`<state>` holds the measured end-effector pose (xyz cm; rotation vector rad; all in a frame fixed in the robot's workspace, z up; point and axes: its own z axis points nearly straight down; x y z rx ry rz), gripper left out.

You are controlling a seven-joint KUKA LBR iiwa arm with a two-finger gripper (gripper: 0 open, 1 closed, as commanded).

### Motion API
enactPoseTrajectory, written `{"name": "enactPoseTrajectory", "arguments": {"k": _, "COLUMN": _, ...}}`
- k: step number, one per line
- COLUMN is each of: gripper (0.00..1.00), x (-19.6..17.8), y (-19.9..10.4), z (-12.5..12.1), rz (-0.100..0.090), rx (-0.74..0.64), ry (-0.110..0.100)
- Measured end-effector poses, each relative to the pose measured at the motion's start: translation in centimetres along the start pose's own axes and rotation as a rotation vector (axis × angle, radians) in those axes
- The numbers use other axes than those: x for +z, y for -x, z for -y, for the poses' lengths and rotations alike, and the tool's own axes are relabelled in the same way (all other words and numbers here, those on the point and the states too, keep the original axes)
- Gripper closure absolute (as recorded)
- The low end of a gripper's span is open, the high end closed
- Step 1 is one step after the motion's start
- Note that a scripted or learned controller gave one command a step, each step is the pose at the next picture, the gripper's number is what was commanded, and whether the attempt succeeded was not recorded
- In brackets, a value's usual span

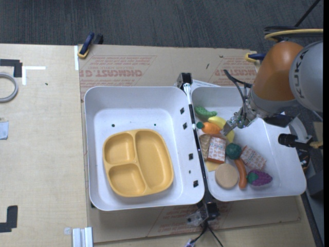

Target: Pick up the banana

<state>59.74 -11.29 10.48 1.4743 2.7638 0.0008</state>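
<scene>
Cardboard [121, 66] printed "CHEMAZT"; tool [230, 129] over banana [218, 121].

Banana [220, 123] hemmed by carrot [211, 128], pickle [205, 111]; right side seemingly open.

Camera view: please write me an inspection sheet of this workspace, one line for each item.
Surface: cardboard sheet on a light wooden bench, bearing the left bin and the right bin.
Job's things: banana lies in the right bin, near its far left corner, beside a carrot and a green vegetable.
Clutter: yellow divided plate in the left bin; a printed carton, a round beige piece, a sausage and purple grapes in the right bin.
Grippers: gripper is low over the banana; finger state cannot be judged.
Cables: black cables run along the wrist.
Surroundings: dark carpet behind the bench; blue clamp at the cardboard's corner.
</scene>
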Motion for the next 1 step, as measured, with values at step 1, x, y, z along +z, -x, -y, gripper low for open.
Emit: {"name": "enactPoseTrajectory", "arguments": {"k": 1, "gripper": 1.00, "x": -8.73, "y": -1.21, "z": -8.34, "rz": -0.006, "rx": -0.060, "ry": -0.003}}
